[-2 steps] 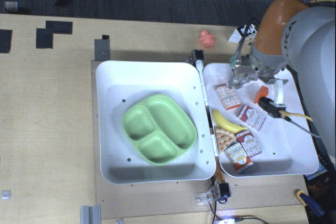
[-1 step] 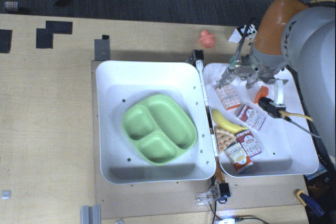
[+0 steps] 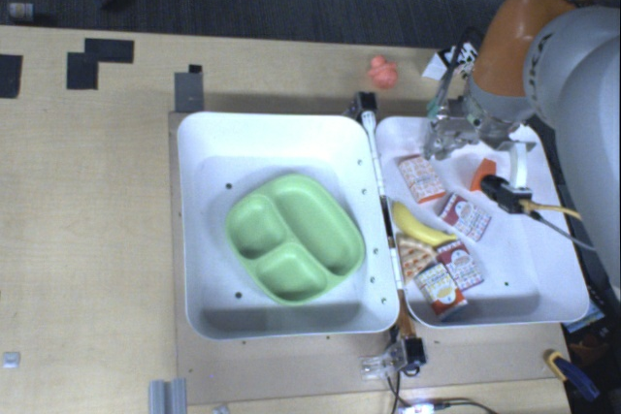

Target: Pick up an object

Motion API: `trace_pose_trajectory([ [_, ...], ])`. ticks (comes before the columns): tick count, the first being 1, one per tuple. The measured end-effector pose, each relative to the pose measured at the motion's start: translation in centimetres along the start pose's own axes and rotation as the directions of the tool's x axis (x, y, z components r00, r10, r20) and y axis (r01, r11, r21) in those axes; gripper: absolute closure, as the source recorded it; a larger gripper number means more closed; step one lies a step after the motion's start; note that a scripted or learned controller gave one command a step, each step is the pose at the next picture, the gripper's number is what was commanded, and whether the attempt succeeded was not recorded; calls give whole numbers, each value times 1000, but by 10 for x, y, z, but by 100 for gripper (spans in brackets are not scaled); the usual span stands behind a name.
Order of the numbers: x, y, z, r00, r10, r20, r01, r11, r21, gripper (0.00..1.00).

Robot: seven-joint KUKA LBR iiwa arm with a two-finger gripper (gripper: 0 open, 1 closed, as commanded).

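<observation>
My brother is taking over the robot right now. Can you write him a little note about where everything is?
Tool: low at the back of the right bin, beside a small packet; nothing visibly held.
Things: banana, more snack packets and an orange piece lie in the right bin. The green divided plate sits in the left bin.
Done: nothing lifted.
Left: grab one object and raise it.

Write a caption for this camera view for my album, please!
Robot gripper hovers over snack packets and a banana; green divided plate sits alone.

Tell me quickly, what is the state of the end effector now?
End effector: above the right bin, over a small carton; open or closed cannot be told.
</observation>
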State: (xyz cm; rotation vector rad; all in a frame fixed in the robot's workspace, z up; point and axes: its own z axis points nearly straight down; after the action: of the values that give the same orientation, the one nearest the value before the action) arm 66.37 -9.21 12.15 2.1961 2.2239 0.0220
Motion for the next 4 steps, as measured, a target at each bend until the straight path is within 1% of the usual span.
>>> trace_pose_trajectory([
  [1,0,0,0,1000,-1,0,1,1000,0,0],
  [2,8,-78,33,1000,11,-1,-11,1000,16,0],
  [3,9,-76,21,1000,9,-1,-9,1000,8,100],
  [4,9,-76,21,1000,9,-1,-9,1000,9,0],
])
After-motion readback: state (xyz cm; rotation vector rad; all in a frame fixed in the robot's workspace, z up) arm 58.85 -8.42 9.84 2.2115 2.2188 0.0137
